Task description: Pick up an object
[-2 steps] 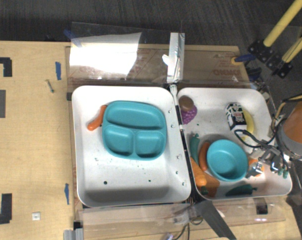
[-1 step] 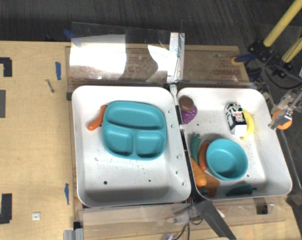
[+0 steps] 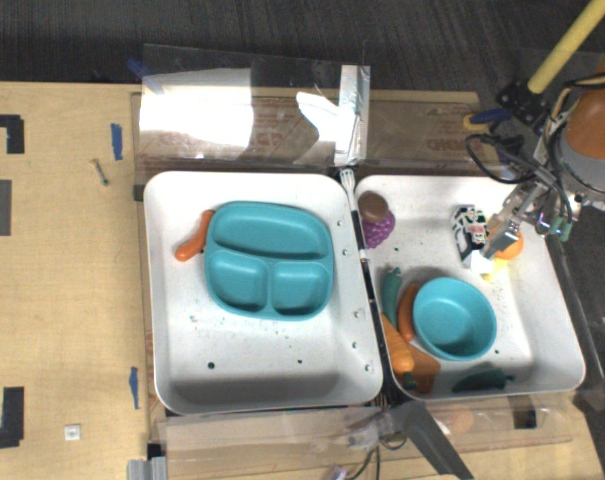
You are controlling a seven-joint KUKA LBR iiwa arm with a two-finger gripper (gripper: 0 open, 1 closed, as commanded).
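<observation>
End effector (image 3: 503, 234) hangs over orange object (image 3: 511, 249); open or closed, cannot tell.

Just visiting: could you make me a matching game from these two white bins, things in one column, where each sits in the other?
Things:
1. teal divided plastic plate
2. teal round bowl
3. purple cup
4. small black-and-white toy

Places:
A. right bin, upper left corner
B. left bin, middle
C. right bin, beside the gripper
D. right bin, lower half

Pairs: 1-B, 2-D, 3-A, 4-C
</observation>
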